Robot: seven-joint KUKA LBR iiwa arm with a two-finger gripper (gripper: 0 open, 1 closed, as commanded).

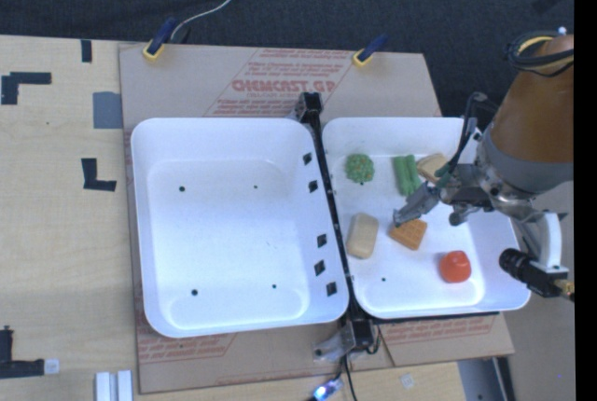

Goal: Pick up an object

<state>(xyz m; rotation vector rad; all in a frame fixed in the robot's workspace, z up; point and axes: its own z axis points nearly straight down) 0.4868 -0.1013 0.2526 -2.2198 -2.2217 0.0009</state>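
An orange block (409, 234) was seen lying in the right bin (485, 298), near its middle, tilted on the white floor. The tool (411, 211) was positioned directly above and against the block's upper edge, its grey fingers pointed toward the divider between the bins; whether the fingers were spread or closed could not be told, and the block could not be seen between them. A beige block (362, 235) was placed just beside the orange block, toward the divider. A red piece (455, 267) was found near the bin's near right corner, apart from the orange block. A green bushy piece (359, 169) was set toward the bin's far left corner, and a green stick (405, 174) stood next to it, just beyond the tool. A pale yellow piece (431, 167) was partly covered by the arm (532, 129) at the far side of the bin. The arm was extended in over the bin's right edge. The left bin (149, 203) was set beside the right one, both resting on a cardboard sheet (270, 84) clamped to the bench (56, 278).
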